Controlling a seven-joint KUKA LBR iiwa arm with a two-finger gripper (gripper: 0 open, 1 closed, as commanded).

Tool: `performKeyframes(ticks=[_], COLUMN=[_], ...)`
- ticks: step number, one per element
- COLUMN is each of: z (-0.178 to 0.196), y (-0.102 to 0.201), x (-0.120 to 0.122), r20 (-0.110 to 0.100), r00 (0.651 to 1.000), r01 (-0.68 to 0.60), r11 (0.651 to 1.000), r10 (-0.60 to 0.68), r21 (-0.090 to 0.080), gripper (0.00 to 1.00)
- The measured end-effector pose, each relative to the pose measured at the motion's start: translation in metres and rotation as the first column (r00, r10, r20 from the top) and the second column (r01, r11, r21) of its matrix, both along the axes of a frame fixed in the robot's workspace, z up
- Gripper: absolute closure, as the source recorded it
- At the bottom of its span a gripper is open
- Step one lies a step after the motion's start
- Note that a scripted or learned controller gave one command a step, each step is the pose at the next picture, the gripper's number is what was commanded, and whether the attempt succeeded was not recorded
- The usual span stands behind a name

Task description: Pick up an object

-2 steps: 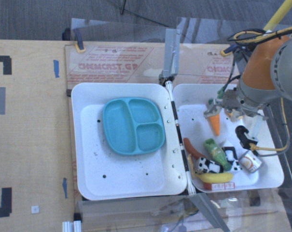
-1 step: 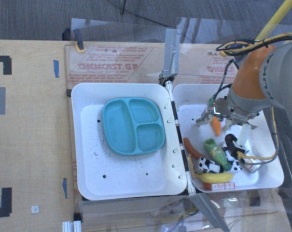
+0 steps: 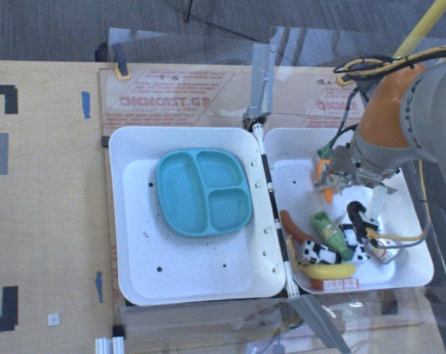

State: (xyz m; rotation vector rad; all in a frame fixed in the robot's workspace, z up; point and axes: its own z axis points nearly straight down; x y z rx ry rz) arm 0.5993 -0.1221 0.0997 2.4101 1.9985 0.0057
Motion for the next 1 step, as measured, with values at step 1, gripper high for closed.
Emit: performKeyframes(ticks=[1], z=[0.1177], y=[0.0618], x=[0.0124], r20=[-0.010], r00=[1.000], r01=[-0.006], r11=[1.000], r10=[0.006], r21=[0.005], gripper=[1.00])
